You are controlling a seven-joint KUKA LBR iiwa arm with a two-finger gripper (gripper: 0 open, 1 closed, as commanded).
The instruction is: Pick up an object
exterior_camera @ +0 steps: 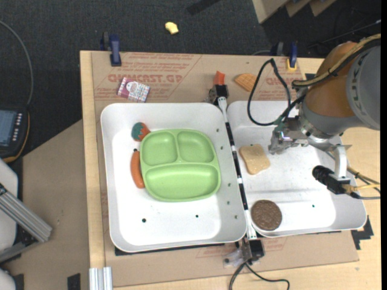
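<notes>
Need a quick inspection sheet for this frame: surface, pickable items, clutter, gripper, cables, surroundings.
Surface: bench board bearing left bin and right bin.
Job's things: bread slice and brown disc in right bin; green tray, orange piece, teal-red piece in left bin.
Clutter: small packet, cracker on board.
Gripper: gripper above right bin, beside bread slice.
Cables: black cable looping to wrist.
Surroundings: yellow scrap on dark floor.

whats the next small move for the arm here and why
Probably ease the gripper a little toward the left bin and down onto the bread slice. The slice lies flat in the right bin, just beside and below the gripper, nearer than the brown cookie at the bin's front edge.
</notes>
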